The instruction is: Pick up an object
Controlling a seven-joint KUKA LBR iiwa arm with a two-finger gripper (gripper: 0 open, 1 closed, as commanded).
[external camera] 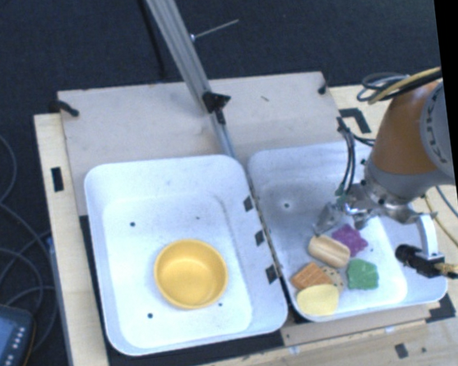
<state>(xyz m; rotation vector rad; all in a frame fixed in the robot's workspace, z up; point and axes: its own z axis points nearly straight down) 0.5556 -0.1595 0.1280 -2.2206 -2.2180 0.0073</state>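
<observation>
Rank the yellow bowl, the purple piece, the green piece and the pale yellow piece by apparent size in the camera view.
1. yellow bowl, clearly largest.
2. pale yellow piece.
3. purple piece and green piece: they look alike, and the gripper partly covers the purple one, so I would not rank them.

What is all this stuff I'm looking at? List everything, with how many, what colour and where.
Bins: two, white, side by side on the bench.
Bowl: one, yellow, in the left bin.
Tan block: one, tan, right bin, among the cluster.
Purple piece: one, purple, right bin, just right of the tan block.
Green piece: one, green, right bin, near the front.
Orange piece: one, orange-brown, right bin, below the tan block.
Pale yellow piece: one, pale yellow, right bin, front edge.
Pole: one, grey metal, rising behind the bins.
Tablet: one, dark, at the left edge.
Arm: one, grey and orange, over the right bin.
Gripper: one, above the purple piece.
</observation>
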